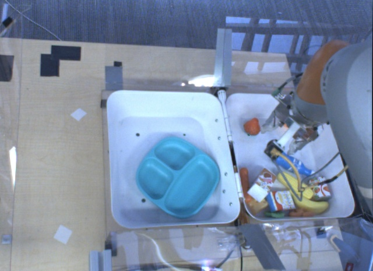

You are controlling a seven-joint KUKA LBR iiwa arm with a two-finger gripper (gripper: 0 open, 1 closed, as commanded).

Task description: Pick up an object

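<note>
Objects for picking lie in the right bin (250,104), which sits at 3 o'clock in the view. A round orange-red toy (252,126) lies alone near the bin's 10 o'clock corner. The rest are heaped at the bin's 6 o'clock end. A yellow banana (298,199) lies across the heap. At 9 o'clock from the banana stands a little carton (261,188) with red and white print, and a small box (283,200) touches the banana's side. The words on the carton and box are too small to read. A blue packet (294,164) lies at 12 o'clock from the banana. A long red toy (243,178) rests against the bin's 9 o'clock wall.

The hand (294,131) hangs over the middle of the right bin, at 3 o'clock from the round orange-red toy and apart from it. It is at 12 o'clock from the heap. I cannot tell if the hand is wide or narrow, and I see nothing held in it. The grey arm (349,83) with its orange band (317,80) comes in from 2 o'clock.

The left bin (128,118) holds a blue plate (178,175) with three parts, lying flat toward its 5 o'clock side. Both bins sit on the pale wooden worktop (52,165). Black tape marks (58,59) are stuck on it at 10 o'clock.
</note>
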